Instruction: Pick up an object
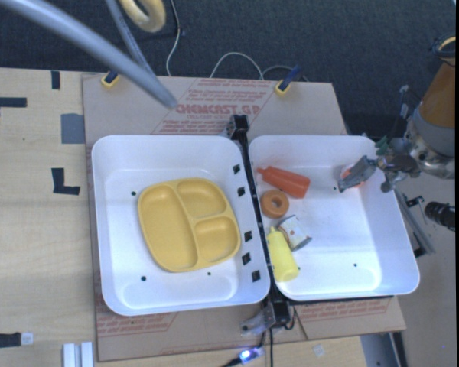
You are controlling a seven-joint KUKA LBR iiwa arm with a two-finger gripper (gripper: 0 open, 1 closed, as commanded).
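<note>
My gripper [369, 177] hangs over the far right part of the right bin [382, 281], open, with nothing between its fingers. The arm comes in from the right edge. Left of the gripper, near the divider, lies an orange carrot-shaped piece [284, 179]. Just below it sits an orange ring [275, 203]. A small grey and white object [294, 232] lies beside a yellow bottle-shaped object [281, 255] at the bin's lower left. All of these rest on the bin floor, apart from the gripper.
The left bin [115, 205] holds a yellow divided plate [189, 223]. A black divider [249, 205] runs between the bins. The right bin's middle and lower right floor is bare white. A grey pole [76, 29] crosses the upper left.
</note>
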